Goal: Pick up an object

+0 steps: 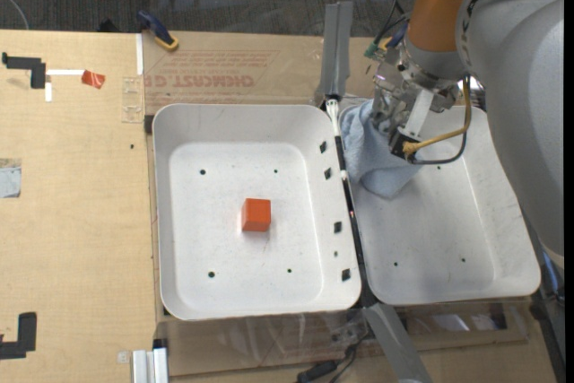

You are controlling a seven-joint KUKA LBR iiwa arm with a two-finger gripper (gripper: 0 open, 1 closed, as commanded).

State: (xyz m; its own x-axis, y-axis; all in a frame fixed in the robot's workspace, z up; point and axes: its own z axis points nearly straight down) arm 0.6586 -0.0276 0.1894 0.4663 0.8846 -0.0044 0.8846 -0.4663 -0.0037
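Cloth (372, 159), pale blue, lies bunched in the right bin (448, 247) directly beneath the gripper (395, 132).

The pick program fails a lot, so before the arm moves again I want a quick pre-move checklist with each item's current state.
1. Gripper is over a target: ok, it sits at the light blue cloth in the right bin.
2. Cloth held between the fingers: cannot tell, the wrist hides the contact.
3. Cloth fully inside the bin: not ok, it is bunched against the left wall, by the divider.
4. Alternative target free: ok, the orange block lies alone in the left bin.
5. Yellow cable at the wrist clear of the cloth: cannot tell.
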